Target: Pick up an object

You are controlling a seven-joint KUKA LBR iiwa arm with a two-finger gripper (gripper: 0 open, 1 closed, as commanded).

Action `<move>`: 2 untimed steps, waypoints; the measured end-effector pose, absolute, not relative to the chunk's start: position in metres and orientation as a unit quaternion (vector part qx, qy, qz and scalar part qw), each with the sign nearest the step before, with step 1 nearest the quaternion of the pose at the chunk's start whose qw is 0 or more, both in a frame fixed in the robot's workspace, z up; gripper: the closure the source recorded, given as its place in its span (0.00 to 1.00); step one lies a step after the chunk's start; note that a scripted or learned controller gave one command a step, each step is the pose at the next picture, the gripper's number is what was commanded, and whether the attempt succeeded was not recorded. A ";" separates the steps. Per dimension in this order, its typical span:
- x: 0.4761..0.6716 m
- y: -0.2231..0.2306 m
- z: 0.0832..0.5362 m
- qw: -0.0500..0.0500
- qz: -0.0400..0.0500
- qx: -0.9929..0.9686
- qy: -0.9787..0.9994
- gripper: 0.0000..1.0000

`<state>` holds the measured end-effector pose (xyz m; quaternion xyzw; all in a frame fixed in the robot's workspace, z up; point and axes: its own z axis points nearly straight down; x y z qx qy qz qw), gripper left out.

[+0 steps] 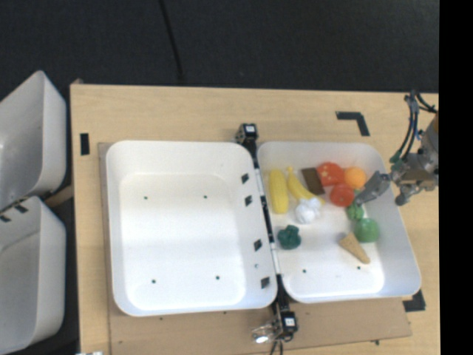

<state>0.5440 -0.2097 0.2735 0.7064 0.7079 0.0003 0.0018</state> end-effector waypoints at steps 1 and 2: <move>0.538 -0.228 0.124 0.005 0.003 0.706 0.708 0.00; 0.539 -0.230 0.133 0.007 0.003 0.707 0.707 1.00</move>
